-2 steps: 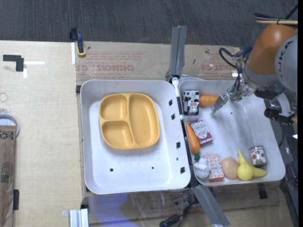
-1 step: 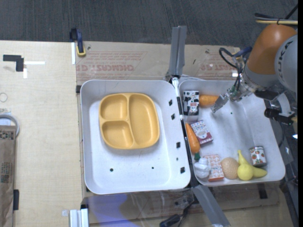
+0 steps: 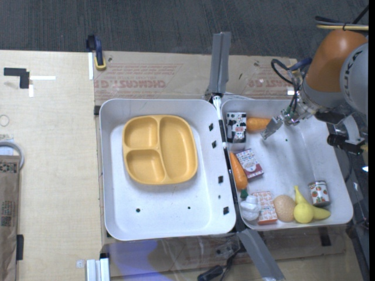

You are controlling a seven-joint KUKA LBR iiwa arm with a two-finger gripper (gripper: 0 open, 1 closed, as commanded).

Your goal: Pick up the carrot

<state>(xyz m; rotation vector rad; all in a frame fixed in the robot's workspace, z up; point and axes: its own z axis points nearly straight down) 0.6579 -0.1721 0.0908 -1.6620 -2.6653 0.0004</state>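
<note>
A long orange carrot lies against the left wall of the right bin, pointing toward the front. A shorter orange piece lies at the back of that bin, next to a black-and-white carton. My gripper hangs low over the back of the right bin, just right of the short orange piece and well behind the long carrot. Nothing can be seen held in it.
A yellow divided plate sits in the left bin. The right bin also holds a red-and-white packet, a small can, a yellow pear-like fruit, a beige egg shape and a small box.
</note>
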